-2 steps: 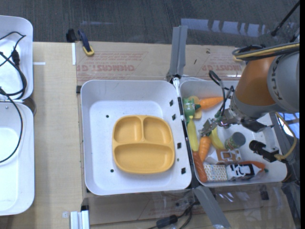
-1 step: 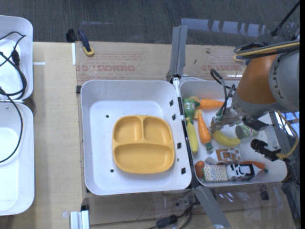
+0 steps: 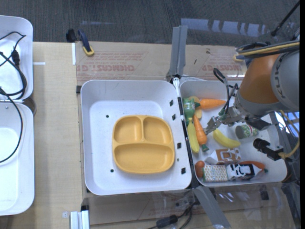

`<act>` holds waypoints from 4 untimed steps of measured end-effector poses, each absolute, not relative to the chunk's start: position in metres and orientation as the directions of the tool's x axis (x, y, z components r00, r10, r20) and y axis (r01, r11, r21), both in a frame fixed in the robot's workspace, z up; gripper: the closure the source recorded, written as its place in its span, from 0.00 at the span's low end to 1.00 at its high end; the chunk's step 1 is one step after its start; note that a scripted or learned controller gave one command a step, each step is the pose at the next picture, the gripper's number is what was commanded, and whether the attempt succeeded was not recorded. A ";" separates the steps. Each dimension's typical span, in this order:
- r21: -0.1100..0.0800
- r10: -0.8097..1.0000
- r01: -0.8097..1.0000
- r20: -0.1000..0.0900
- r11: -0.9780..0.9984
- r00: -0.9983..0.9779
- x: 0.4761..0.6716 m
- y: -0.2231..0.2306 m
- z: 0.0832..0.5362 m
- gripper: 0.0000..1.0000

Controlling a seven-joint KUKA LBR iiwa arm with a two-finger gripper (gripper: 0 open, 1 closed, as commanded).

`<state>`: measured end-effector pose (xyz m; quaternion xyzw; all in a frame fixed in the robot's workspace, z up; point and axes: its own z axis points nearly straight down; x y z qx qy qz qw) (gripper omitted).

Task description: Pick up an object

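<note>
The right bin (image 3: 279,173) holds several toy foods. An orange carrot (image 3: 212,102) lies at its far side beside a green vegetable (image 3: 189,106). A second carrot (image 3: 200,132) and a long yellow piece (image 3: 193,138) lie along the left wall. A banana (image 3: 225,139) sits near the middle. My gripper (image 3: 210,124) hangs low over the middle of this bin, between the second carrot and the banana, its two fingers spread and nothing between them. The arm's orange band (image 3: 257,82) rises behind it.
The left bin (image 3: 95,128) bears a yellow divided plate (image 3: 143,144). At the right bin's near side lie a red tomato (image 3: 199,166), a speckled packet (image 3: 215,172), a small box (image 3: 228,155) and a black-and-white item (image 3: 243,170). A small round tin (image 3: 246,130) sits under the arm.
</note>
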<state>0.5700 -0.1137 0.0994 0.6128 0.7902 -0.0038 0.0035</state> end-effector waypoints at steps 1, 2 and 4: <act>-0.005 0.969 0.969 -0.005 0.247 -0.247 0.570 -0.112 0.106 1.00; -0.002 0.971 0.971 -0.001 0.238 -0.238 0.571 -0.159 0.183 1.00; 0.000 0.948 0.948 0.001 0.318 -0.318 0.556 -0.215 0.099 0.00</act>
